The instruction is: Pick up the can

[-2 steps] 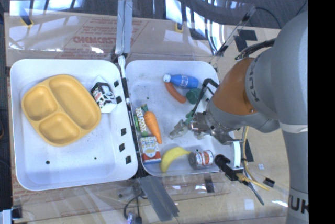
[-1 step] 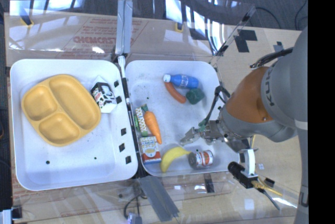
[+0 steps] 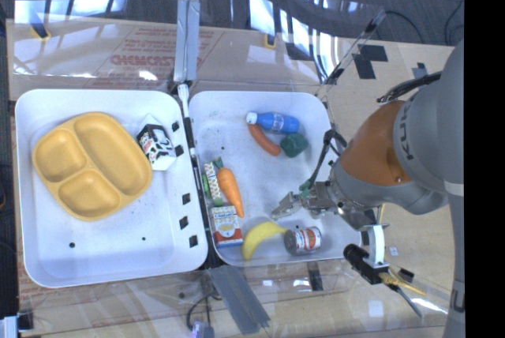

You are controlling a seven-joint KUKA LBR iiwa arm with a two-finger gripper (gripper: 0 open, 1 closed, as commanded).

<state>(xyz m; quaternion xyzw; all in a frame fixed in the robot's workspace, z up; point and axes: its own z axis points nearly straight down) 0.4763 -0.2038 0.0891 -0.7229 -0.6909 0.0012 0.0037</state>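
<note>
The can point(image 3: 304, 239) lies on its side near the front edge of the right bin point(image 3: 237, 103); it is silver with a red label. My gripper point(image 3: 296, 201) hovers just above and slightly left of it, open, with nothing between its fingers. A yellow banana point(image 3: 260, 238) rests right beside the can on its left. The grey arm with its orange band point(image 3: 379, 155) comes in from the right.
The right bin also holds a blue bottle point(image 3: 276, 122), a sausage point(image 3: 265, 140), a dark green lump point(image 3: 295, 144), a carrot point(image 3: 230, 189), a green packet point(image 3: 210, 180) and a juice box point(image 3: 225, 223). In the left bin point(image 3: 47, 253) sit a yellow divided plate point(image 3: 91, 164) and a small black-and-white carton point(image 3: 157, 144).
</note>
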